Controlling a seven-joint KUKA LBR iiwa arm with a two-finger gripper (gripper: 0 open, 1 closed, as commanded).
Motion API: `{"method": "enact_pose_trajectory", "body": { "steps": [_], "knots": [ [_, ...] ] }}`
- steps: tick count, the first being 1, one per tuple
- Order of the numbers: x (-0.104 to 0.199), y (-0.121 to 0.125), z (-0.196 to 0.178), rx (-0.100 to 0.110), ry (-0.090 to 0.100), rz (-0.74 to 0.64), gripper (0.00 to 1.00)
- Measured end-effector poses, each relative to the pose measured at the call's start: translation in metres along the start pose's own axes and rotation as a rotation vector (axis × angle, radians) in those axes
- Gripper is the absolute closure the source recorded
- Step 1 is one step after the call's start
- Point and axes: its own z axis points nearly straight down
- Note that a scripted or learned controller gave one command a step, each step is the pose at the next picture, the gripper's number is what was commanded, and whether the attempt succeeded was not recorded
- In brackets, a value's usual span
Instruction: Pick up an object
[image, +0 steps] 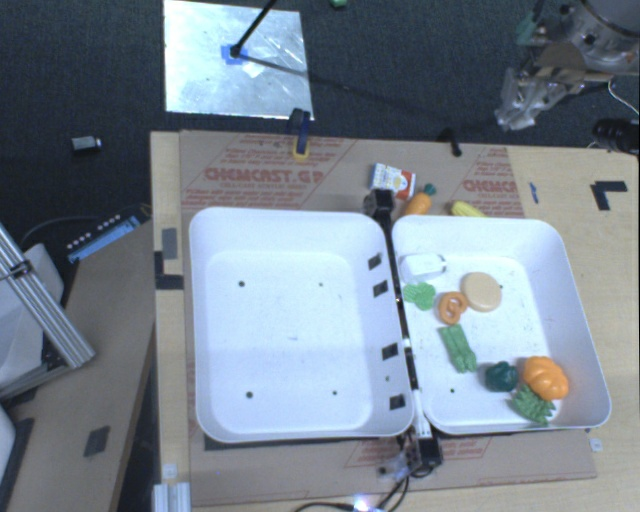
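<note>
Tabletop (120, 400) with two bins

We see the left bin (290, 330) and right bin (560, 270) side by side on printed cardboard (260, 172).

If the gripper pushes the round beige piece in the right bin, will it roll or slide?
The beige disc looks flat, so it would probably slide, not roll. It looks smooth, perhaps slippery. The pretzel beside it may get nudged.

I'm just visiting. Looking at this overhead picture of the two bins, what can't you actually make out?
- End effector, camera view: cut off by the top right edge and blurred, so its fingers cannot be read.
- Leafy green item, right bin corner: partly hidden by the orange pepper.
- Small carton behind the bins: its print is too small to read.
- White piece: blends into the bin floor, so its shape is unclear.
</note>
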Motion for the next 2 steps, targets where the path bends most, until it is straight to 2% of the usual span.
{"method": "enact_pose_trajectory", "body": {
  "steps": [1,2],
  "knots": [
    [-0.097,-0.022,0.042,0.013,-0.005,0.02,1.0],
    [-0.123,-0.002,0.027,0.007,-0.005,0.013,1.0]
  ]
}}
